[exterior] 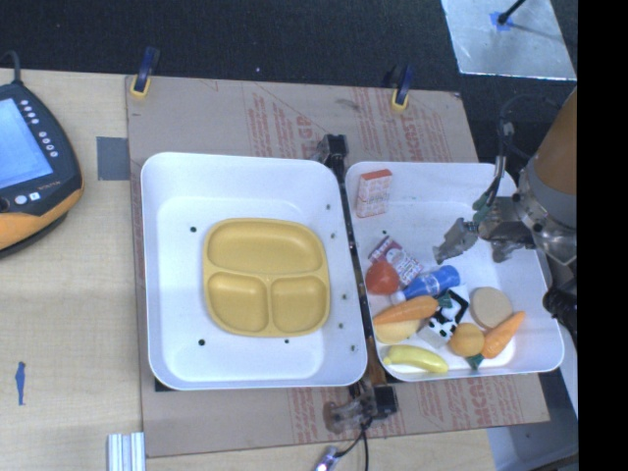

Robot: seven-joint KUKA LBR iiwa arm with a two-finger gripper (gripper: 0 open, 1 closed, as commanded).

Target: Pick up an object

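My gripper (479, 242) hangs over the right bin (432, 184), in its upper right part. Its two grey fingers stand open, with only white bin floor between them. Just below and left of it lies a blue bottle (430, 284). A beige round piece (491, 307) and an orange carrot (502, 333) lie below it. Further left are a red tomato (382, 279), a red-and-white wrapper (397, 258) and a long orange piece (405, 312). A yellow banana (415, 360) lies at the bin's front. A small pink carton (373, 192) stands at the far left corner.
The left bin (177, 351) holds a yellow divided plate (267, 275). A black-and-white patterned piece (449, 317) and a round orange fruit (467, 340) crowd the right bin's front. A teach pendant (29, 165) rests on the bench at far left.
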